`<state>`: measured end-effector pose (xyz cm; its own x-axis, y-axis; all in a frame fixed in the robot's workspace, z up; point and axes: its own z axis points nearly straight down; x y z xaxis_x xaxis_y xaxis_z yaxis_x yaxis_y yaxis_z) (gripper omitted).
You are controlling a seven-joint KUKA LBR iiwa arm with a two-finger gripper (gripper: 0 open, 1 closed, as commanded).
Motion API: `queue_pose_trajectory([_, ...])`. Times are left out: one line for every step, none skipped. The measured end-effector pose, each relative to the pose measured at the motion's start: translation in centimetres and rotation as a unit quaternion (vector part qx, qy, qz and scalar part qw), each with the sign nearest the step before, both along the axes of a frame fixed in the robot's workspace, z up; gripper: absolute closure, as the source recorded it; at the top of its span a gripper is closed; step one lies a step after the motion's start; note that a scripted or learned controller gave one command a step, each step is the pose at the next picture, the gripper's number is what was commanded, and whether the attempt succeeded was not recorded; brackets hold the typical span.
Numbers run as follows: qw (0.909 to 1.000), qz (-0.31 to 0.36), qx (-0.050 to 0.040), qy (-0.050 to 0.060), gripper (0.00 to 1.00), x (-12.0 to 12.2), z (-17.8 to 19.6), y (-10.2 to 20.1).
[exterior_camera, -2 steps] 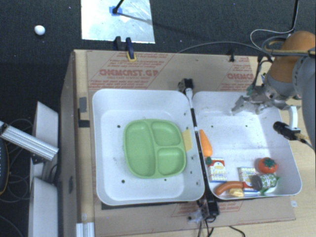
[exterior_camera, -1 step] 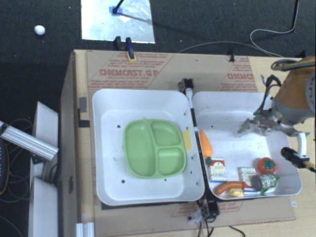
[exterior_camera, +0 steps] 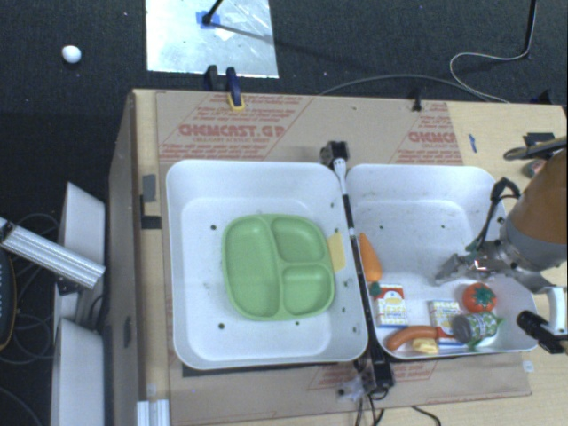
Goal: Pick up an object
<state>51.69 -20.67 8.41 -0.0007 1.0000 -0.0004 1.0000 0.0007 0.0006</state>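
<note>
Camera view, looking down at a slant: two shallow white bins sit side by side on a brown cardboard-covered bench (exterior_camera: 266,122). The left white bin (exterior_camera: 200,193) holds a pale green divided plastic plate (exterior_camera: 277,266) with three compartments, lying flat near the bin's middle; a small yellow piece (exterior_camera: 336,251) lies just beside the plate's right edge.

The right white bin (exterior_camera: 408,193) holds the loose items, all gathered along its near and left sides. An orange carrot-shaped toy (exterior_camera: 369,256) lies along the left wall. Below it lies a small white-and-red carton (exterior_camera: 390,303). At the near wall lie a red-orange sausage-shaped toy (exterior_camera: 411,335) with a yellow piece at its end, a second small printed packet (exterior_camera: 442,311), a grey-green can-like object (exterior_camera: 474,327) on its side, and a red tomato-shaped toy (exterior_camera: 480,297) just above the can.

The grey arm enters from the right, its orange band (exterior_camera: 543,211) over the bin's right edge. The two-finger gripper (exterior_camera: 457,268) hangs low over the bin floor, just left of and above the tomato toy, apart from it. Its metal fingers appear spread, nothing seen between them.
</note>
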Motion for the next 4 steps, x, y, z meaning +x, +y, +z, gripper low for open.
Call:
queue_pose_trajectory([1.0,0.0,-0.0004,-0.002,1.0,0.1,1.1,0.0])
queue_pose_trajectory([1.0,0.0,-0.0003,-0.002,0.0,0.1,1.1,0.0])
queue_pose_trajectory([1.0,0.0,-0.0006,-0.003,1.0,0.2,2.1,-0.1])
queue_pose_trajectory([1.0,0.001,-0.0006,-0.003,0.0,0.2,2.1,-0.1])
